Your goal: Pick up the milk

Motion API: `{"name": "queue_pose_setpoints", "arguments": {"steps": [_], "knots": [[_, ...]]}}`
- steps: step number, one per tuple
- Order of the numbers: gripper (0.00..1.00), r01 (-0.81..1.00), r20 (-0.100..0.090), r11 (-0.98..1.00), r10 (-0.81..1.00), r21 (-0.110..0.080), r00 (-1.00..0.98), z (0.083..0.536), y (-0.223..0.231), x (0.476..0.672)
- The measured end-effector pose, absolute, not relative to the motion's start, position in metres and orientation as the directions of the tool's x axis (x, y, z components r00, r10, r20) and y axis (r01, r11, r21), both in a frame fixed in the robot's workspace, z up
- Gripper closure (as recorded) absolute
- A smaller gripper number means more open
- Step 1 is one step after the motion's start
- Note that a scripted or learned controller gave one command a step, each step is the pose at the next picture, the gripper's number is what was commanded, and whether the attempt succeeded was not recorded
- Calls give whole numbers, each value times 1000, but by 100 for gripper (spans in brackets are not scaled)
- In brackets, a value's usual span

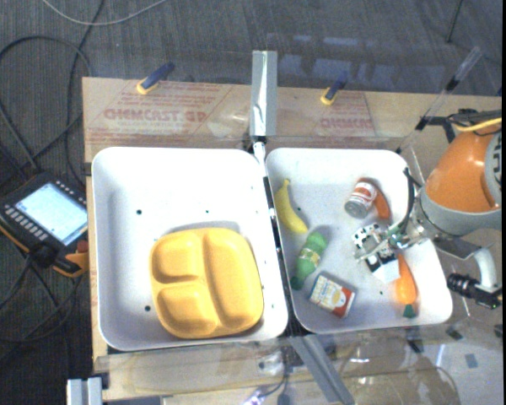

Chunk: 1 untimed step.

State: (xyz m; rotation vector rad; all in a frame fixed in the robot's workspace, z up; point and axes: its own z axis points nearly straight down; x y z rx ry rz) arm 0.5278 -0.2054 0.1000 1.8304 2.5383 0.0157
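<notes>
The milk (pixel 331 295) is a small cream carton with a red end, lying on its side near the front of the right bin (pixel 337 160). My gripper (pixel 369 248) hangs over the right bin's right half, up and to the right of the carton and clear of it. Its fingers are spread apart and hold nothing. The grey arm with its orange band (pixel 457 184) comes in from the right.
The right bin also holds a banana (pixel 288 210), a green bottle (pixel 310 256) just left of the milk, a red-and-white can (pixel 363 198) and a carrot (pixel 405 283) below the gripper. A yellow divided tray (pixel 207 281) lies in the left bin (pixel 126 192).
</notes>
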Motion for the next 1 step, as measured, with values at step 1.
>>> {"name": "queue_pose_setpoints", "arguments": {"steps": [1], "knots": [[100,917,0,398,917,0,-398,173,-157,548]]}}
